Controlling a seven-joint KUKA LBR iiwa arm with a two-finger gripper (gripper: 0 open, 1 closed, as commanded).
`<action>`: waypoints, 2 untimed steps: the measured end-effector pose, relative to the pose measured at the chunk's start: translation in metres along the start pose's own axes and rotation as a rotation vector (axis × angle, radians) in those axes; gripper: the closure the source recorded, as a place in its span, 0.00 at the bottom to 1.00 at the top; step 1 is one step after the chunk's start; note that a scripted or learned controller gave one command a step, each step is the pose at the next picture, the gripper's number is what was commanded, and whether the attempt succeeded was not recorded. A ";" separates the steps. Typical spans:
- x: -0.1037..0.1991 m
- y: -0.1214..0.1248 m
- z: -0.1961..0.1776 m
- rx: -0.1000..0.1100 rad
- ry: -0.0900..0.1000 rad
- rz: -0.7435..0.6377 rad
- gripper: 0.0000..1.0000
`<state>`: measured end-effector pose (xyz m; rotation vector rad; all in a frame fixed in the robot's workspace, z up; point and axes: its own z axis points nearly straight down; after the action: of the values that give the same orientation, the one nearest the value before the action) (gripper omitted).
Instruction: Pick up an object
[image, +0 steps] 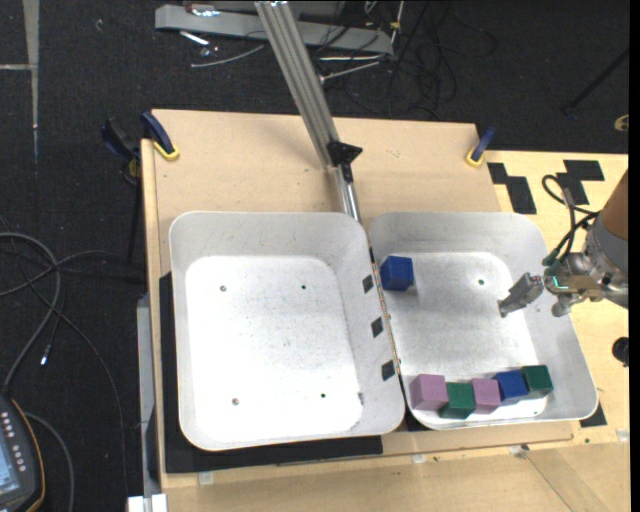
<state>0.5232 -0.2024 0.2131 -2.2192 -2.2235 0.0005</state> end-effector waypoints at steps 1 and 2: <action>-0.021 0.008 0.118 -0.003 0.003 0.002 0.00; -0.021 0.047 0.117 -0.005 -0.001 -0.003 0.00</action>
<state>0.5698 -0.2237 0.0958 -2.2192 -2.2297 -0.0034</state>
